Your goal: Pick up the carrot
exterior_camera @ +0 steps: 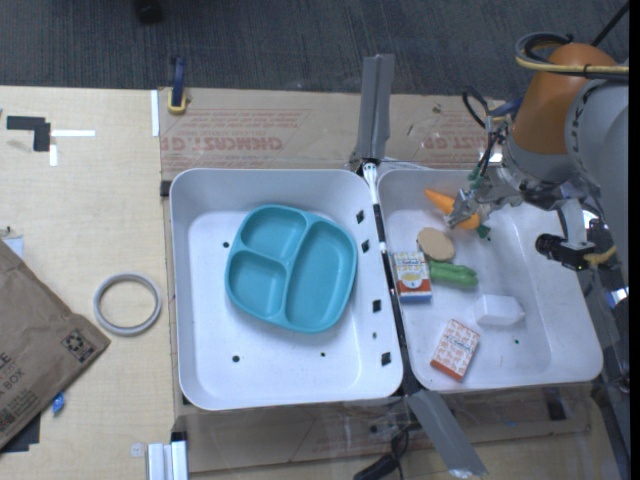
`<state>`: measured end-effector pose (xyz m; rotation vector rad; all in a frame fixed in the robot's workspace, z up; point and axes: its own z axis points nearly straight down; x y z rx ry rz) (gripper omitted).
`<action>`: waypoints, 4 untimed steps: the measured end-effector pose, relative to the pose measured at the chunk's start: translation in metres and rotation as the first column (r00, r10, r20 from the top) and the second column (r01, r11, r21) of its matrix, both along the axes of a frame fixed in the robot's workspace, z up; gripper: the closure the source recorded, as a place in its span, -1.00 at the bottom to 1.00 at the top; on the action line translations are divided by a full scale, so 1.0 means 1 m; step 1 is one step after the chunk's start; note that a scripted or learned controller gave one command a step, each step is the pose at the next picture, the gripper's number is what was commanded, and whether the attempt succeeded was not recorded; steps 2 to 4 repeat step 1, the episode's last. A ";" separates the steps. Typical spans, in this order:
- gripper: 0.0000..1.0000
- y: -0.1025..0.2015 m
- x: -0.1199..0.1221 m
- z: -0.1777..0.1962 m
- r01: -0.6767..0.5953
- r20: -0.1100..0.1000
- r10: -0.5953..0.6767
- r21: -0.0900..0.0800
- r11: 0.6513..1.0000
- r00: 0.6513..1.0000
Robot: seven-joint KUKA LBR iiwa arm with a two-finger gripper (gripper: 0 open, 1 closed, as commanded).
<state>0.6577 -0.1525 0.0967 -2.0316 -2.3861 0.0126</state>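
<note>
1. Two shallow white plastic bins are seen side by side on a desk point(80, 188) with a pale wooden top, viewed from above at a slant.
2. The left bin point(200, 358) is occupied by a turquoise plastic plate with three compartments point(291, 267), lying flat near the middle.
3. The right bin point(560, 363) is reached into by the grey robot arm with an orange band point(560, 98), which enters from the right side of the view.
4. The gripper point(468, 213) is lowered into the far left part of the right bin, directly over the small orange carrot point(441, 202).
5. The carrot is seen lying near the bin's back wall, its left end sticking out from under the gripper. Whether the gripper is open or closed cannot be told, nor whether the carrot is gripped.
6. Just in front of the carrot a round tan disc-shaped object point(435, 244) is found, and beside it, towards the front, a green cucumber-like piece point(455, 275).
7. A small printed carton in white, red and blue point(411, 273) is placed against the left wall of the right bin, touching the green piece.
8. Nearer the front, an orange and white packet point(456, 349) and a small white block point(499, 311) are seen apart from each other.
9. On the desk left of the bins, a grey ring of tape point(127, 302) and a brown cardboard box point(35, 353) are seen.
</note>
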 end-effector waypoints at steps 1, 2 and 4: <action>1.00 0.031 -0.016 0.093 0.101 0.008 -0.101 0.000 0.995 0.995; 1.00 0.031 -0.016 0.093 0.101 0.008 -0.101 0.000 0.995 0.995; 1.00 0.031 -0.016 0.093 0.101 0.008 -0.101 0.000 0.995 0.995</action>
